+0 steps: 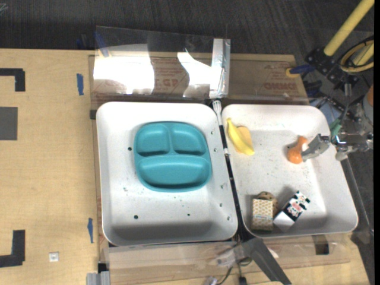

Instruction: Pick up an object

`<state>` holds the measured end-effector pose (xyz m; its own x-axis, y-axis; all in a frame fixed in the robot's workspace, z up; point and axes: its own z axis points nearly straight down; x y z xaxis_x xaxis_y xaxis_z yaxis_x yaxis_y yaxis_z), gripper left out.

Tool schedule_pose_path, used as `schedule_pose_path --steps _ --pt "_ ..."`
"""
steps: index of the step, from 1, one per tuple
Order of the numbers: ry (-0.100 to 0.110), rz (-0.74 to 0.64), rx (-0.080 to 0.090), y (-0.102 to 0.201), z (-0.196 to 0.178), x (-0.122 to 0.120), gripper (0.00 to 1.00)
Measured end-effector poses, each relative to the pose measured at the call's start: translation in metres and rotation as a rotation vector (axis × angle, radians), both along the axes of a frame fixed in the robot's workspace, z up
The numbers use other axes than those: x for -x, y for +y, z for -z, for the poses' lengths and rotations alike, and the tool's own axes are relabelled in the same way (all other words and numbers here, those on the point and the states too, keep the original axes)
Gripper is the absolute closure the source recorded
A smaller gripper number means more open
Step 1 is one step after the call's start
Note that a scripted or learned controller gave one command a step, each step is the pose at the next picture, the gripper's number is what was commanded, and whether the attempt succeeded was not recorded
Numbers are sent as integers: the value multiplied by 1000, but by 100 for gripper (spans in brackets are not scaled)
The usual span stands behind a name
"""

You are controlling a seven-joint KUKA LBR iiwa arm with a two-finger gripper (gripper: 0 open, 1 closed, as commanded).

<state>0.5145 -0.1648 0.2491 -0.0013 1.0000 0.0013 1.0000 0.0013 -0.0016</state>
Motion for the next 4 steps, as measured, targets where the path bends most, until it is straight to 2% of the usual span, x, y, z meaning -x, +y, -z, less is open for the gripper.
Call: schedule_pose_path --steps 1,2,3,4 --pt "-7 301 2 6 162 -38 0" --pt "-5 383 2 -8 163 -58 0" --pt "0 403 0 12 147 -38 0" --pt "-2 456 1 20 162 -45 0"
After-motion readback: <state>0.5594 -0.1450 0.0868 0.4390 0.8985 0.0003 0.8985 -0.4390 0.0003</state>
